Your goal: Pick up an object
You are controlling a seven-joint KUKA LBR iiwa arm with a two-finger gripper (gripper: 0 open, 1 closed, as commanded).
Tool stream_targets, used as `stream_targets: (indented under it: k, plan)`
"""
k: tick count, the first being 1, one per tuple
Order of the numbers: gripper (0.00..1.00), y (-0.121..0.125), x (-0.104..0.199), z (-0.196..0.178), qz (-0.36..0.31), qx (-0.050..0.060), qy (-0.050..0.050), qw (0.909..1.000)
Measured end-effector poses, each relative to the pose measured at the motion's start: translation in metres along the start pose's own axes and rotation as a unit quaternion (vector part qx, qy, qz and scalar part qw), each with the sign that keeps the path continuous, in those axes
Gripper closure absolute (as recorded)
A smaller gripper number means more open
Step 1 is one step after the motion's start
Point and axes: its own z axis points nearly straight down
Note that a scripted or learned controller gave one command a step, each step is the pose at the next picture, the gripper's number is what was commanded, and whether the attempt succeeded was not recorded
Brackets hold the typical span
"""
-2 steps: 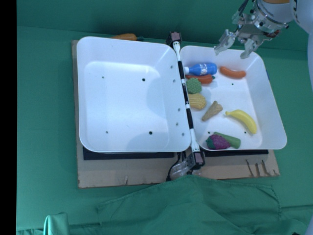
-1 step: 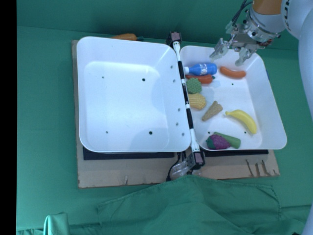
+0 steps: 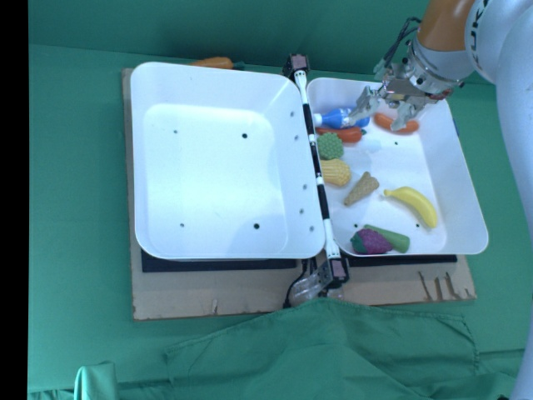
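Note:
The right bin (image 3: 445, 152) holds several toy foods. A blue bottle (image 3: 339, 117) and a red pepper (image 3: 348, 134) lie at its back left. An orange-red sausage (image 3: 396, 125) rests at the back middle. Further forward are a green round fruit (image 3: 330, 146), yellow corn (image 3: 336, 172), a cone (image 3: 361, 188), a banana (image 3: 413, 206), purple grapes (image 3: 371, 242) and a green cucumber (image 3: 393, 238). My gripper (image 3: 390, 102) hangs just above the sausage at the back of this bin, open, with nothing between its fingers.
The left bin (image 3: 216, 161) sits beside it, parted by a black-and-white divider bar (image 3: 315, 157). An orange carrot (image 3: 213, 62) lies outside, behind the left bin. Green cloth (image 3: 316, 348) is bunched along the front edge of the bench.

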Motion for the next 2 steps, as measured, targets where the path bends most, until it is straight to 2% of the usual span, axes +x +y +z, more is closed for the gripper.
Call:
stream_targets:
  k: [1,2]
  plan:
    - [0.00,-0.0031,0.0025,0.0370,0.000,-0.004,0.001,1.0000]
    - [0.00,0.0009,0.0021,0.0377,-0.001,-0.010,0.000,0.9999]
